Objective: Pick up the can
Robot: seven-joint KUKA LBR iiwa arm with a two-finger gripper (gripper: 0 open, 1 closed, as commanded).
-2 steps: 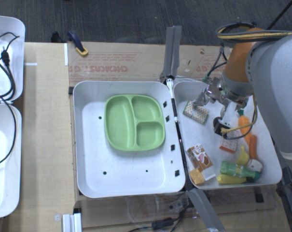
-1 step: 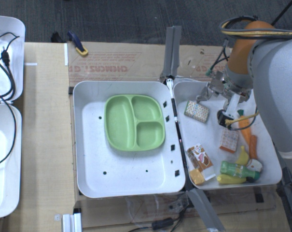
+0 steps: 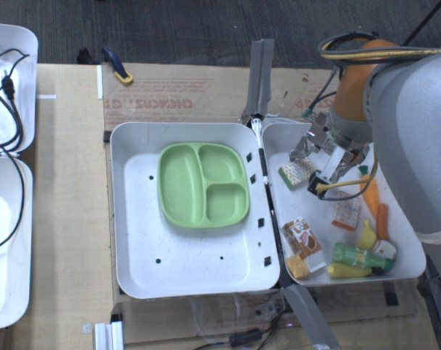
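Two white bins sit side by side: the left bin point(image 3: 133, 217) and the right bin point(image 3: 410, 257). One green divided plate point(image 3: 203, 184) is there. One green bottle point(image 3: 360, 257), one banana point(image 3: 366, 233), one carrot point(image 3: 383, 221), two snack packets, point(image 3: 303, 238) and point(image 3: 296, 172).

Right bin point(image 3: 413, 257) crowded, seemingly little clearance.

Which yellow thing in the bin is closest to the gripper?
The small yellow banana, just right of the green bottle. The longer yellow one lies lower, farther from the gripper.
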